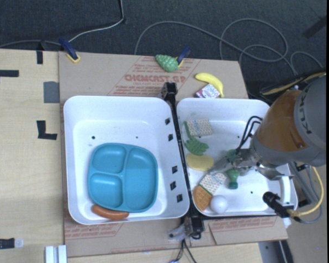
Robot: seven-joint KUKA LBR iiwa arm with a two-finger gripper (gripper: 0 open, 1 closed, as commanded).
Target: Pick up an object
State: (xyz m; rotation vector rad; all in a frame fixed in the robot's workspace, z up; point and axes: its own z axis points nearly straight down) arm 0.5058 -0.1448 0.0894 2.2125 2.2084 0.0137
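Note:
The right bin (pixel 252 106) holds several small items. These are a pale checkered cracker (pixel 199 127), a green leafy piece (pixel 196 145), a yellow slice (pixel 199 162), a waffle-like square (pixel 213 181), a brown round piece (pixel 202 198) and a white ball (pixel 219 203). My gripper (pixel 233 166) is low over the middle of this bin, right above a small dark green object (pixel 232 178) that it touches or nearly touches. The grey arm with its orange band (pixel 282 127) comes in from the right and hides the bin's right side.
The left bin (pixel 79 111) carries a blue divided plate (pixel 122 176) and an orange sausage (pixel 109 212) at its front edge. Behind the bins on the cardboard lie a green toy (pixel 167 62), a yellow banana (pixel 210 83) and a small packet (pixel 208 93). Cables trail across the dark floor.

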